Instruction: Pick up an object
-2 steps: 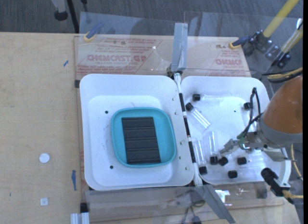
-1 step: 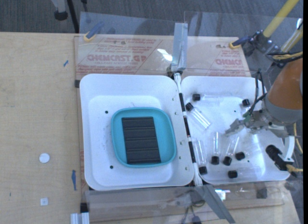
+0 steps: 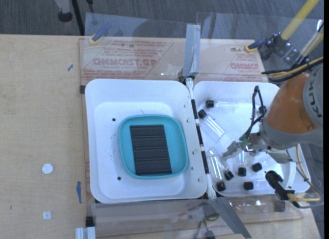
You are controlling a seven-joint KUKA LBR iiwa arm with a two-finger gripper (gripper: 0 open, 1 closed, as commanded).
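The right bin [image 3: 234, 91] holds several clear plastic tubes with black caps. One tube [image 3: 212, 126] lies near the divider, and another tube [image 3: 215, 167] lies lower by the bin's left wall. Loose black caps [image 3: 241, 171] are scattered near the front of this bin. My gripper [image 3: 232, 149] hangs low over the middle of the right bin, just above the caps and right of the tubes. I see nothing held in it. The left bin [image 3: 103, 130] carries a teal tray [image 3: 177, 145] with a dark ribbed block [image 3: 150, 149] in it.
The grey arm with its orange band [image 3: 290, 112] covers the right bin's right side. Cables [image 3: 257, 104] loop beside it. A grey divider post [image 3: 192, 48] stands behind the bins. A yellow pole [image 3: 306, 6] crosses the top right corner.
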